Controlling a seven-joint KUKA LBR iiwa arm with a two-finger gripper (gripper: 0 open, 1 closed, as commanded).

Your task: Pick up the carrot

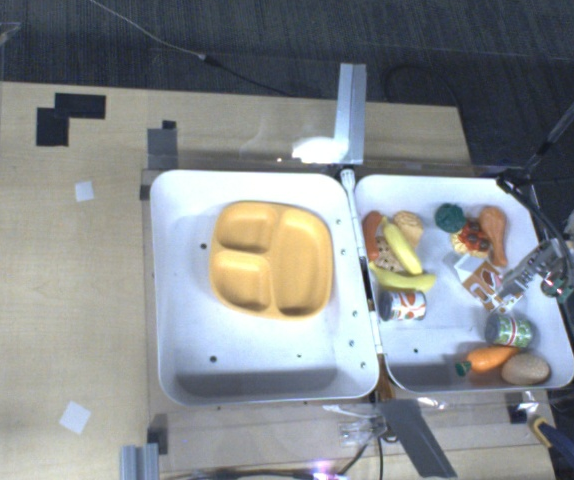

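Note:
The carrot [489, 358] is orange with a green stub at its left end. It lies near the front edge of the right bin [437, 373], between a green can [510, 330] and a tan potato [525, 370]. My gripper [515, 286] reaches in from the right and hovers over the right side of that bin, just above the green can and a short way behind the carrot. Nothing of the carrot is covered by it.
The right bin also holds a banana [404, 255], a sausage [371, 234], a small tin [407, 306], a dark green vegetable [450, 216], an orange-brown tapered item [494, 232] and a patterned packet [477, 280]. A yellow divided plate [272, 258] sits in the left bin [187, 348].

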